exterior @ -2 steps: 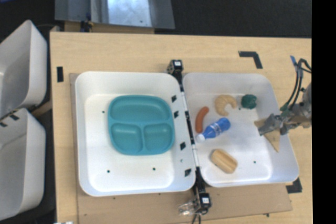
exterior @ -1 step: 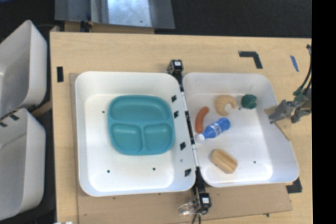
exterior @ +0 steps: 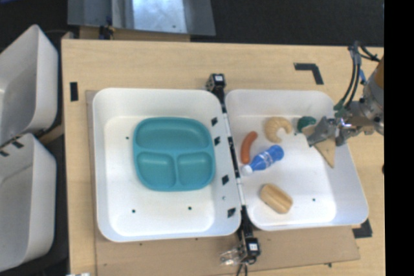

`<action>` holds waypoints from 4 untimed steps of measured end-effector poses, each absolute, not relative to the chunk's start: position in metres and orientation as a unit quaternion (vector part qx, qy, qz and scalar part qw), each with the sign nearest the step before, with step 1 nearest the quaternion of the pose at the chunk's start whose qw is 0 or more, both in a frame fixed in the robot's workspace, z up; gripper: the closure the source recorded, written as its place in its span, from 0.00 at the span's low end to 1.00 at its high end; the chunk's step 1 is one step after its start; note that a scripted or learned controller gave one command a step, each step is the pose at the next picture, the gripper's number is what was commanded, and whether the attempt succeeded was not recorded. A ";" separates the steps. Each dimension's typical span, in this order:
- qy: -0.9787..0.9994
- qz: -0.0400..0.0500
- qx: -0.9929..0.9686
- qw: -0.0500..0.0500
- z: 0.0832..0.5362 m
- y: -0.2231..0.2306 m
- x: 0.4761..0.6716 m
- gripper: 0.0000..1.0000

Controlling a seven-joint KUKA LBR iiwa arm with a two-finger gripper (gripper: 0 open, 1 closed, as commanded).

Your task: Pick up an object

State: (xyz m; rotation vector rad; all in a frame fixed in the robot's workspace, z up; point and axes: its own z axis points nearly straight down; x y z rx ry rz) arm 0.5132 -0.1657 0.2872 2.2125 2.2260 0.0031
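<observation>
The arm is reaching in from the right, and its claw [exterior: 321, 133] is hanging over the right edge of the right bin [exterior: 304, 220]; whether it is spread or closed cannot be told at this slant, and nothing is showing between its tips. A small dark green piece [exterior: 305, 121] is lying just left of the claw, and a tan wedge [exterior: 327, 153] is lying just below it. Further left in the same bin a pale croissant-shaped item [exterior: 278, 127] is sitting near the top, with an orange-red sausage shape [exterior: 248, 147] lying beside the divider. A small bottle [exterior: 264, 159] with a blue label is lying tilted between them, its white cap pointing lower left; any print on the label is too small to read. A tan bread roll [exterior: 276, 198] is resting nearer the front. The left bin [exterior: 110, 216] is carrying a teal divided plate [exterior: 173, 153]. Both bins are sitting on the pale wooden desk [exterior: 155, 64].
</observation>
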 end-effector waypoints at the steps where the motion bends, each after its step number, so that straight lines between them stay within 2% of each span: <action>1: 0.709 0.000 0.706 0.001 0.273 -0.111 0.529 1.00; 3: 0.709 0.000 0.705 0.001 0.273 -0.012 0.555 1.00; 4: 0.709 0.000 0.706 0.001 0.253 0.038 0.579 1.00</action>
